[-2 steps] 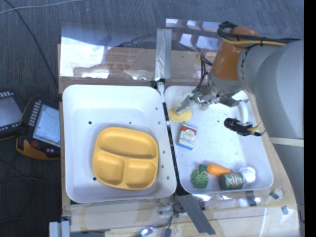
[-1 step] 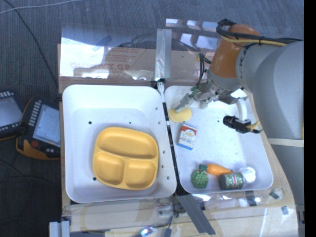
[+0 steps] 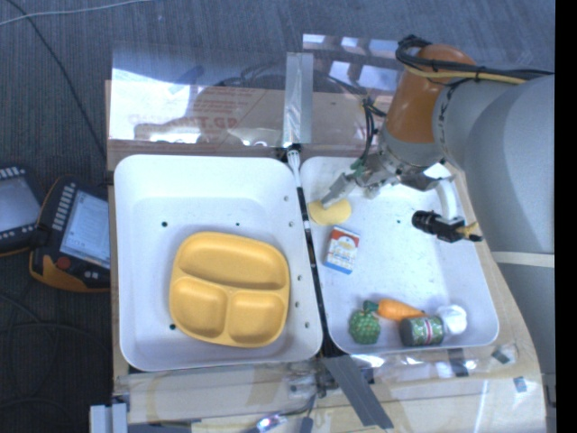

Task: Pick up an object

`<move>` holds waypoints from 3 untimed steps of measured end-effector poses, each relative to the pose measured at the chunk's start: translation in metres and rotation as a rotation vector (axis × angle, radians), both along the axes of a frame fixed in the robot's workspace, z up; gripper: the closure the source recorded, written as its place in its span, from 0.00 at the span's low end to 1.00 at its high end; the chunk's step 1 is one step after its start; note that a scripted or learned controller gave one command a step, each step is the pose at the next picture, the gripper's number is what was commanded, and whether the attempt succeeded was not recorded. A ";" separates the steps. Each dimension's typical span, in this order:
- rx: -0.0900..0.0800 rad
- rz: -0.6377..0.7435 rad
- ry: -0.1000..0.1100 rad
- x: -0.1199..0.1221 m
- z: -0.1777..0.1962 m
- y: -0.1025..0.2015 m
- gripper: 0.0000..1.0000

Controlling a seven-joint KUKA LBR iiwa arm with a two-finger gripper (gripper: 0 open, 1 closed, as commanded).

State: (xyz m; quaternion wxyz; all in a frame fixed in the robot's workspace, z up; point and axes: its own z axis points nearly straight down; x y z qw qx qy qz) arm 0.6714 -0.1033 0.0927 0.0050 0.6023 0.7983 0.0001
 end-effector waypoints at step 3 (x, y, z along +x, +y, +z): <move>0.013 -0.409 -0.012 -0.079 0.000 0.001 0.00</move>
